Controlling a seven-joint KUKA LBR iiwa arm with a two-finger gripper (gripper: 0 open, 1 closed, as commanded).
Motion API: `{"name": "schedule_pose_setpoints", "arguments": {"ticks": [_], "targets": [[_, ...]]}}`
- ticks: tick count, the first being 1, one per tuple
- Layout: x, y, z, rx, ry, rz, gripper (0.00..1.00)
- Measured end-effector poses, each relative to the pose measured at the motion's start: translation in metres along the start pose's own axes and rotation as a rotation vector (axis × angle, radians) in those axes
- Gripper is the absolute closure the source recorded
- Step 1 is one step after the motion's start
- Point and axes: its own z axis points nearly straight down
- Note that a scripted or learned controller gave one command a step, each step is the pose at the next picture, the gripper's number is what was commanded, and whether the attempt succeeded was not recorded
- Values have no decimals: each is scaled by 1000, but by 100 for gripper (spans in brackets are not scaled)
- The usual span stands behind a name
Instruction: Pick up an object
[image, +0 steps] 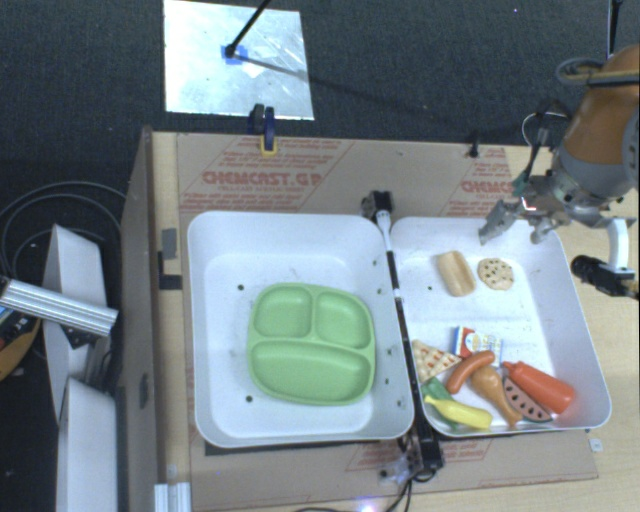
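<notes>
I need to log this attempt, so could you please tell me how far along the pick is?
Nothing looks picked yet. The gripper hangs open at the far edge of the right bin with nothing between its fingers. The bread roll and cookie lie just below it, and the other toy foods sit piled at the near end. Descent, grasp and lift all remain.

In the right bin (560, 290) the bread roll (455, 273) and the cookie (495, 273) lie apart with bare floor around them, so I can come down there. Toward the near wall the sausage (470, 371), carrot (541, 386), banana (458, 412) and waffle (431, 359) crowd together, touching. The green plate (312, 344) takes the middle of the left bin (215, 300).
</notes>
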Motion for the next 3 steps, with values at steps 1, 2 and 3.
{"name": "schedule_pose_setpoints", "arguments": {"ticks": [1, 2, 3], "targets": [[20, 11, 105, 7, 3, -3, 0], [26, 11, 116, 1, 1, -3, 0], [25, 12, 105, -2, 0, -4, 100]]}}
